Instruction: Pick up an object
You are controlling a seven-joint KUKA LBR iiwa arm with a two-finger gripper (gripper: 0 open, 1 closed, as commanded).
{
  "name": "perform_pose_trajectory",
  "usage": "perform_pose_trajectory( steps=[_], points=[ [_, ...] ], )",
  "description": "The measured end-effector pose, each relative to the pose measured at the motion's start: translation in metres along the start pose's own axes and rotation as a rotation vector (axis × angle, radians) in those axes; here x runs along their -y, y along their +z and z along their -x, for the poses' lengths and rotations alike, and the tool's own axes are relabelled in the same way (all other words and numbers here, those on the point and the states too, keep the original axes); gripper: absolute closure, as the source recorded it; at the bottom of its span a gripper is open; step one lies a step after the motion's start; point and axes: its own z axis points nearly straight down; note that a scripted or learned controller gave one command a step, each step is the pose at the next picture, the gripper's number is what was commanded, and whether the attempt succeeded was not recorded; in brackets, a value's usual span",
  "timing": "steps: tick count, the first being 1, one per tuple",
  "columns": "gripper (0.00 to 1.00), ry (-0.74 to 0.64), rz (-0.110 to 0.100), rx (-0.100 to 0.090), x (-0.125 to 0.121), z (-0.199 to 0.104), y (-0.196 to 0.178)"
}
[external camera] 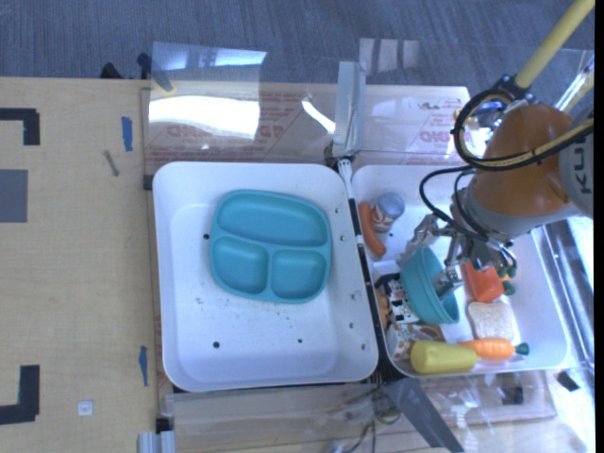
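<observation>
Teal bowl (427, 287) tipped on edge, opening leftward.

right bin (550, 333) crowded, teal bowl (427, 286) apparently beside hand (451, 253), left bin (179, 281) roomy

A: What setting is depicted?
B: A robotics laboratory: a plywood bench (66, 281) with black tape markers (24, 125), two white bins (189, 347) behind clear plastic shields (217, 111), and toy food (491, 349).
</observation>
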Motion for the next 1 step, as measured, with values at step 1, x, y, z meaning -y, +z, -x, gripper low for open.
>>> perform_pose_trajectory(
  steps=[1],
  points=[
    [0.00, -0.257, -0.017, 0.044, -0.0169, -0.0516, -0.0091]
  ],
)
